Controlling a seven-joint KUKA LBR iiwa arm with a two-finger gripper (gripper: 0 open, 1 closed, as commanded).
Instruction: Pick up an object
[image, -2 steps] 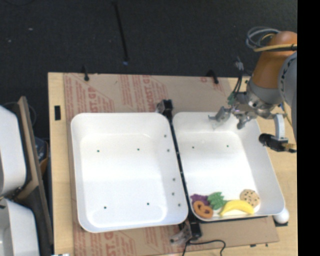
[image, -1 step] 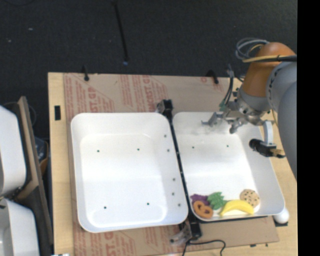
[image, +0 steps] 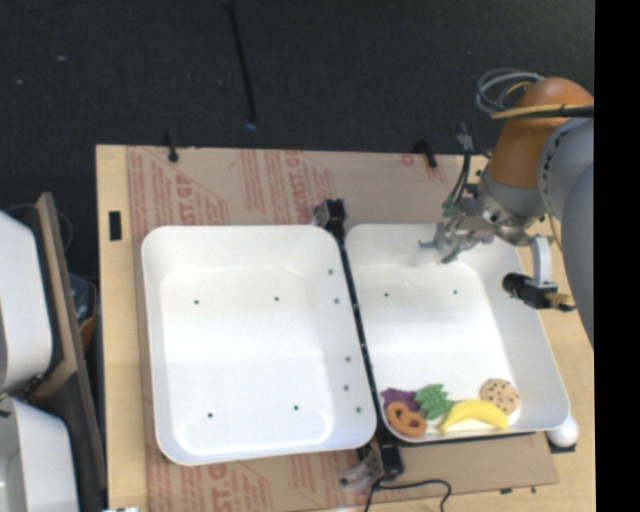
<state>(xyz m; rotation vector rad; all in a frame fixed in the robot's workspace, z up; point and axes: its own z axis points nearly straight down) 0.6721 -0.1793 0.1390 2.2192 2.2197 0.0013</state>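
Yellow banana (image: 474, 416) lies at the right bin's (image: 520, 340) near edge beside a cookie (image: 499, 395), pretzel (image: 405, 419) and green leaf (image: 433, 400); the end effector (image: 447, 243) hangs apart at the far edge, fingers spread, holding nothing

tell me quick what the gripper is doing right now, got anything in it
Gripper: over the far end of the right bin, nothing seen between its fingers; open or shut cannot be told from here.
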